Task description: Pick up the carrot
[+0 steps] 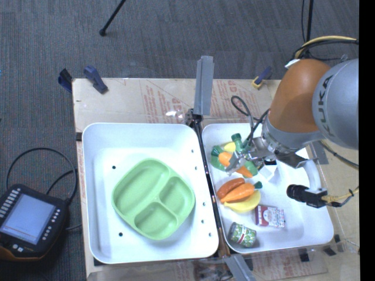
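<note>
Several toys crowd the carrot (237,188), so the gripper (239,164), its state unclear, may grab a wrong one.

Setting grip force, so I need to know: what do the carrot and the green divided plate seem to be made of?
The carrot looks like moulded toy plastic: even orange colour, smooth with a slight sheen; foam or rubber cannot be ruled out. The green divided plate looks like rigid matte plastic: one uniform pale green, with softly rounded moulded compartment ridges.
</note>
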Robot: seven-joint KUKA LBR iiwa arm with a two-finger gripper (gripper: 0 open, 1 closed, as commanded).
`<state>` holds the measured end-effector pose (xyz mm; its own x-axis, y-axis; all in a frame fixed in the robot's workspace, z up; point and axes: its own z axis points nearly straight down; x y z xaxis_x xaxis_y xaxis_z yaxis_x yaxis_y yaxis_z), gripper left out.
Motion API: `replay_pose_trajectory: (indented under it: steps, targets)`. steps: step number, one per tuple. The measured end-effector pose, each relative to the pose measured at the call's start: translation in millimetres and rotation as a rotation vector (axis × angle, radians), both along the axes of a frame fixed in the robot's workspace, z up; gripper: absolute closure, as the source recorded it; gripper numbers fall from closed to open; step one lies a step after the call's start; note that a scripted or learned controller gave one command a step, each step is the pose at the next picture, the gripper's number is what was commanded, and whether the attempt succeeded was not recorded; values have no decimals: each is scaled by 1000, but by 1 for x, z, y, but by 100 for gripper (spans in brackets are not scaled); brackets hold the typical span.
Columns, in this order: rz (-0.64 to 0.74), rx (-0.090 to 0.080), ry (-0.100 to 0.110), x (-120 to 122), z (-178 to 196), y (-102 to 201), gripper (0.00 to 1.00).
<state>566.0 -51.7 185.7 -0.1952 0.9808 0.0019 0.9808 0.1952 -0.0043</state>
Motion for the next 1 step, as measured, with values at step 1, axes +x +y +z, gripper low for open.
replay_pose_trajectory:
  steps: [1]
  targets:
    - [-146,0,3,-8,-1,-12,100]
